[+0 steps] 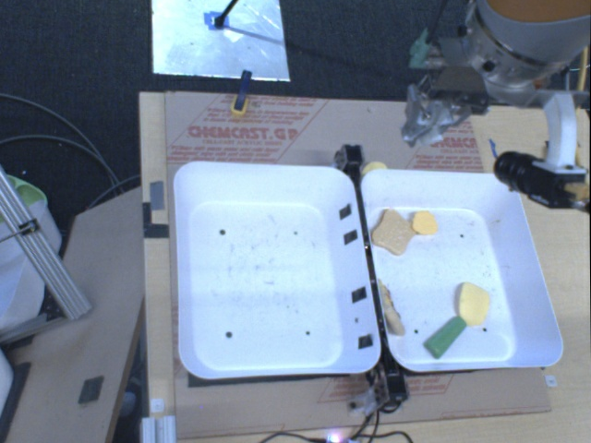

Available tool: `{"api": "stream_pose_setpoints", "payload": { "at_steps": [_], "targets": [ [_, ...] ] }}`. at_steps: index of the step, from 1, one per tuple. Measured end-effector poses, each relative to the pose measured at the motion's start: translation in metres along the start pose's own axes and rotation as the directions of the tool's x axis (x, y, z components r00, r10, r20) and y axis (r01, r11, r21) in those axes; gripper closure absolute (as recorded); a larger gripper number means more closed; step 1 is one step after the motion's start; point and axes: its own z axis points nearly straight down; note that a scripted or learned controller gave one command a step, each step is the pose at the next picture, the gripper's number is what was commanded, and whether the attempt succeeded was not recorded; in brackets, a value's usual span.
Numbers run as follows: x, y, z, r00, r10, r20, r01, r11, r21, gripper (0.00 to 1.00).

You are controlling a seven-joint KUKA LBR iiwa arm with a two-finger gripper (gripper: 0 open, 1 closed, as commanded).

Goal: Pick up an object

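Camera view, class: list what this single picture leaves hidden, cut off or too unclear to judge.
- End effector: blurred in the camera view; open or shut cannot be told.
- Arm: cut off by the top and right edges.
- Small yellow piece: partly hidden behind the right bin rim.
- Tan piece: tucked against the bins' divider; shape unclear.

Two white bins: left bin, right bin. Right bin holds five objects: one tan flat piece, one small round yellow piece, one larger yellow piece, one green block, one tan piece at the divider edge. One pale yellow item sits just beyond the bins' far rim.
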Motion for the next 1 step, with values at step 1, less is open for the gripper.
{"api": "stream_pose_setpoints", "payload": {
  "at_steps": [1],
  "targets": [
    [0.0626, -0.0404, 0.1309, 1.0, -0.007, 0.004, 0.007, 0.999, 0.034, 1.0]
  ]
}}
